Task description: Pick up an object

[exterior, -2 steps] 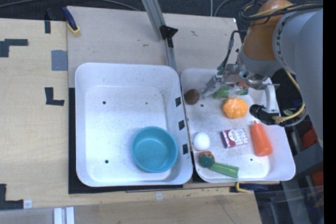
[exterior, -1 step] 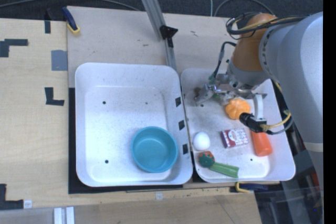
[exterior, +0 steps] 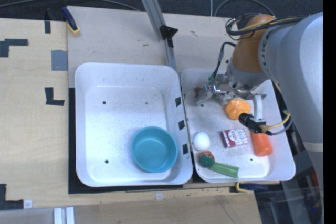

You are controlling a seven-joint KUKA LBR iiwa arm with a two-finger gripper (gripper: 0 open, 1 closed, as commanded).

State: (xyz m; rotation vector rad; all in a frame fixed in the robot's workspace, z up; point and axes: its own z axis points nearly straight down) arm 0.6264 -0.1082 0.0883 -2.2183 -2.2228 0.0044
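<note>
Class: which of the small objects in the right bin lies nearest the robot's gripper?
The orange round object, just below the gripper; the white ball, red box and others lie farther down.

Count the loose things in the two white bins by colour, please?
Blue: 1, bowl
White: 1, ball
Orange: 2, round lump, cylinder
Red and white: 1, small box
Green: 1, stick toy
Total: 6

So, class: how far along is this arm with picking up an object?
Done: the arm has reached into the right bin, its gripper low near the bin's back. In hand: nothing visibly held. Left: grasp and lift one item; the white ball, red box and orange piece lie on the bin floor.
</note>
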